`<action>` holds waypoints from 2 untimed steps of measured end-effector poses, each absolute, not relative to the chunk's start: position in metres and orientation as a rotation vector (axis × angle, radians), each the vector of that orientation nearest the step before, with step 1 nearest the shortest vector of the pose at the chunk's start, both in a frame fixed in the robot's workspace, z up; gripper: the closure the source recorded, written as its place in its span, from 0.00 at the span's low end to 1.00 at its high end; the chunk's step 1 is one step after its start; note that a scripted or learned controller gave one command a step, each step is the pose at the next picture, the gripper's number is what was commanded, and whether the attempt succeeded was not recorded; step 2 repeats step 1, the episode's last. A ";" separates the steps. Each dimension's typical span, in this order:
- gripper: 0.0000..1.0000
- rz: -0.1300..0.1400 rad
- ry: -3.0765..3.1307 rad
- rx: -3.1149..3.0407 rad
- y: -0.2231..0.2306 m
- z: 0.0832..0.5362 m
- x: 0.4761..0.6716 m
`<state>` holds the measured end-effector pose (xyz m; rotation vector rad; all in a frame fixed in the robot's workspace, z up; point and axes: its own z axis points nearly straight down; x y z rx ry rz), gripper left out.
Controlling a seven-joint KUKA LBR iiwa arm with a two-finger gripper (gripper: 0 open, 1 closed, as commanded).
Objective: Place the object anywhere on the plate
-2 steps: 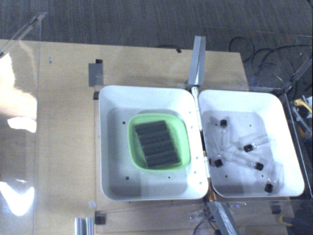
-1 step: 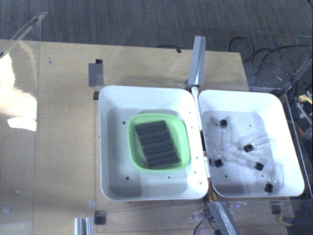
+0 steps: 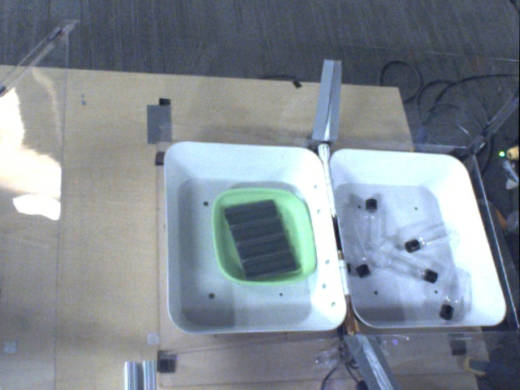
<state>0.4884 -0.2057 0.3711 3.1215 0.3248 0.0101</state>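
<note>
A light wooden bench (image 3: 89, 242) fills the frame's left and middle. Two white bins sit on it: one at centre (image 3: 183, 242), one at right (image 3: 479, 242), edges touching.

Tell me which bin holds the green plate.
The left bin: the green plate sits in it, bearing a dark ridged block. The right bin holds clear black-capped vials.

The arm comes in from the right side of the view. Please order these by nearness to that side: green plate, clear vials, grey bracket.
1. clear vials, in the right bin.
2. green plate, in the left bin.
3. grey bracket, on the bench, farthest left.
</note>
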 end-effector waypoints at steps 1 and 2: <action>0.00 0.004 0.322 3.124 -0.205 0.329 0.488; 0.00 0.004 0.322 3.124 -0.205 0.329 0.488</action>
